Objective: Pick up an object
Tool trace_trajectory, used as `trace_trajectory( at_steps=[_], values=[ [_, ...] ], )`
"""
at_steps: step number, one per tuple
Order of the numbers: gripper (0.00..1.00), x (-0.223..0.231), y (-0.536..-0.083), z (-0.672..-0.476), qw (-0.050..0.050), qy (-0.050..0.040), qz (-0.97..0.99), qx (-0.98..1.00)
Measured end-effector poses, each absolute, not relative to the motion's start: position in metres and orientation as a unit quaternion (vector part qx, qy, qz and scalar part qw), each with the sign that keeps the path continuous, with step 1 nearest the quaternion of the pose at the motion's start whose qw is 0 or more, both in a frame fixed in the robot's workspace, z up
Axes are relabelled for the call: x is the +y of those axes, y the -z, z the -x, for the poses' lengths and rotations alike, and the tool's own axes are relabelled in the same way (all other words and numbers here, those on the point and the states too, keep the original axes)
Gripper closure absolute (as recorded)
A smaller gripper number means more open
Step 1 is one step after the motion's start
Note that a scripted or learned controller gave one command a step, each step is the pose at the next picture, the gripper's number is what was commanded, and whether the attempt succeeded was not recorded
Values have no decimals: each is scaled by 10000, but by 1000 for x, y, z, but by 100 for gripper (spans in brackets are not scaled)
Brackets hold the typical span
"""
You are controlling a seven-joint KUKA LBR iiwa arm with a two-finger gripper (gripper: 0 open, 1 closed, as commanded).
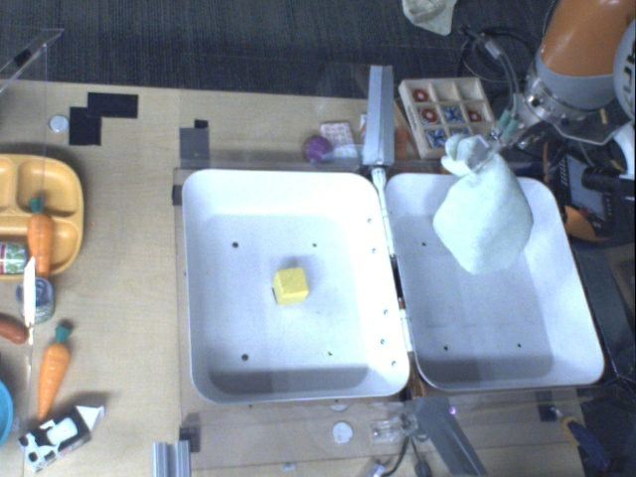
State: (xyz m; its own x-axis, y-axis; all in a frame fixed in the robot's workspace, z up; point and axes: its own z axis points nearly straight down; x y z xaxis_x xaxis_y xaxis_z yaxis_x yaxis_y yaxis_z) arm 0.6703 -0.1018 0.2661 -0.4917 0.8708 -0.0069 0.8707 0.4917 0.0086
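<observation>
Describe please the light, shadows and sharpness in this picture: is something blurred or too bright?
Camera view: even, soft light; both white bins look bright with faint grey shading along their near walls. The yellow block is sharp and casts a small shadow. The white cloth hanging at the gripper looks soft-edged, nearly blending into the right bin. The orange arm section appears slightly blurred.

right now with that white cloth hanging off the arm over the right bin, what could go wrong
The white cloth seems pinched only by its top corner at the gripper, so it may slip out and drop.

It hangs near the right bin's back rim, so a swing could land it on the bench.

The yellow block in the left bin stays unpicked.
</observation>
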Motion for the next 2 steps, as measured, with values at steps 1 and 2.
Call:
trace_trajectory(
  at_steps=[1,2],
  values=[
    [100,-44,-210,-670,36,-14,-2616,9652],
    [100,-67,-244,-653,52,-18,-3559,9345]
  ],
)
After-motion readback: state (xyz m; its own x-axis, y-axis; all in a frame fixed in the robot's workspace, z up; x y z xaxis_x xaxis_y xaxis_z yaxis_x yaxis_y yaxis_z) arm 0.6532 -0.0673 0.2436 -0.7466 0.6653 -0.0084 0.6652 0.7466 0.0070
